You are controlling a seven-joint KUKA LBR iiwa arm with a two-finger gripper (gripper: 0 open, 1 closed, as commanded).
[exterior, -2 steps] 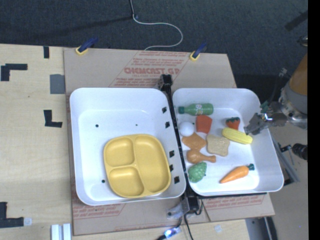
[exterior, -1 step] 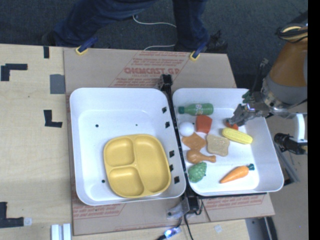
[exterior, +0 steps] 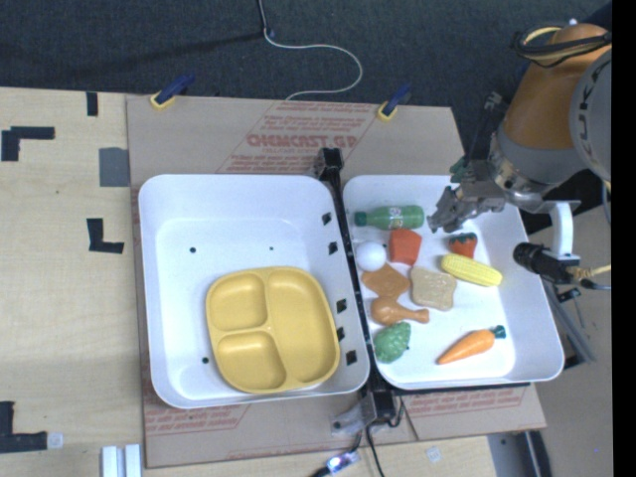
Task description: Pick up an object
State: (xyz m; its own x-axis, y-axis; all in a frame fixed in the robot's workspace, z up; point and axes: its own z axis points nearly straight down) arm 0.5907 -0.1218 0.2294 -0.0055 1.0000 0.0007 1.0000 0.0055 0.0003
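Gripper (exterior: 449, 217) low over the far side of the right bin (exterior: 532, 296), dark fingers pointing down and left; too dark and small to tell how far apart, and nothing seen between them. Just below the tips, a small red and orange piece (exterior: 463, 245), maybe touching, cannot tell. Just left of the tips, a green bottle (exterior: 390, 217) lying on its side along the far wall. Near the bottle, an orange-red block (exterior: 404, 245) and a white egg (exterior: 371, 256) beside the bin's left wall. Toward the middle, a slice of toast (exterior: 433, 289), a brown chicken leg (exterior: 392, 296) touching it on the left, and a yellow corn cob (exterior: 471, 270) lying tilted to the right. At the near side, a green lump like broccoli (exterior: 392, 342) in the left corner and a carrot (exterior: 471, 345) with a green top, well apart from the gripper. Grey arm (exterior: 556, 107) with an orange band reaching in from the right, above the bin's far right corner. In the left bin (exterior: 169, 266), a yellow divided plate (exterior: 271, 328) with three compartments, resting at the near right. Both bins side by side, touching along the middle, on a sheet of brown cardboard (exterior: 298, 132) clipped at the far edge with a yellow clip (exterior: 171, 89) and a blue clip (exterior: 395, 98). Under that, a pale wooden bench (exterior: 60, 266) with black marks. Beyond, dark carpet (exterior: 129, 18) crossed by a thin white cable (exterior: 308, 53).
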